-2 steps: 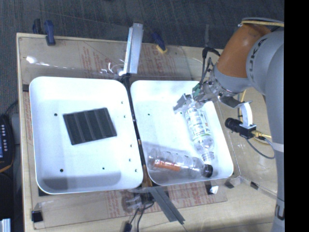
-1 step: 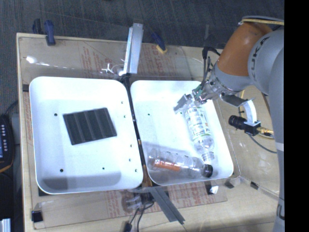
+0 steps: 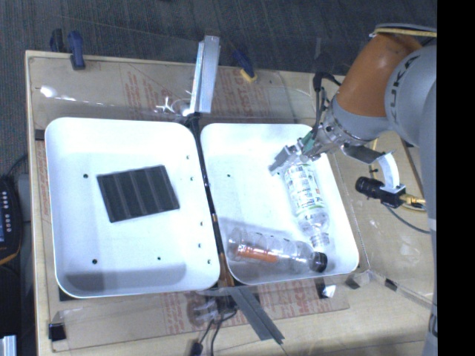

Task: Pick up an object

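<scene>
In the right bin [image 3: 245, 154], a clear plastic bottle [image 3: 306, 197] with a white label lies lengthwise near the right wall, its narrow end toward the front. A second clear bottle [image 3: 269, 251], with something orange inside and a black cap [image 3: 319, 261], lies across the front of that bin. My gripper [image 3: 291, 156] is low over the back right of the bin, right at the far end of the labelled bottle. I see nothing lifted off the bin floor.
The left bin [image 3: 74, 147] holds a dark ribbed rectangular pad [image 3: 139, 192]. A grey metal bar [image 3: 205, 73] stands behind the divide between the bins. Blue clamps [image 3: 75, 47] grip the bench's back edge.
</scene>
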Motion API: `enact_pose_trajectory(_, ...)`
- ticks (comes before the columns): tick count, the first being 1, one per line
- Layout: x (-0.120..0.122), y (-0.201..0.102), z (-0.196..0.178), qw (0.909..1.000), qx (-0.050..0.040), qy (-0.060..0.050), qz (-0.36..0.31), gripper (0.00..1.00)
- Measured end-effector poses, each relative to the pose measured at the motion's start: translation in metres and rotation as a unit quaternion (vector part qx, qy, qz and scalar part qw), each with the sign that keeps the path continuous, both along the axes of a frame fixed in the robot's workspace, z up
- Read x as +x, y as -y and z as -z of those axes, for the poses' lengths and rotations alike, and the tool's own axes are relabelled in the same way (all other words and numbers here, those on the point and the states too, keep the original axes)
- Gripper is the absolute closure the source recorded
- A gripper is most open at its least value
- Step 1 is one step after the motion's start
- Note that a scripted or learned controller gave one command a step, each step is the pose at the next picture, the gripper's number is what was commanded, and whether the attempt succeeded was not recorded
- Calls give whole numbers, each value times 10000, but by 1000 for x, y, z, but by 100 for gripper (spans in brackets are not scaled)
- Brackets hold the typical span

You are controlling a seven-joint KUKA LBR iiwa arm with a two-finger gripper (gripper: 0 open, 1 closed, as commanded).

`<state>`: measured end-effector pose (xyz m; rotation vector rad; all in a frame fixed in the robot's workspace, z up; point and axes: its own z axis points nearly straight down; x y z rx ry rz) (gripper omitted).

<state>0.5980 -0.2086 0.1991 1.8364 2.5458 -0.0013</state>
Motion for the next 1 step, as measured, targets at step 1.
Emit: enact_pose_trajectory(1,-27,-2,51,9945,16,-24,-1044,0)
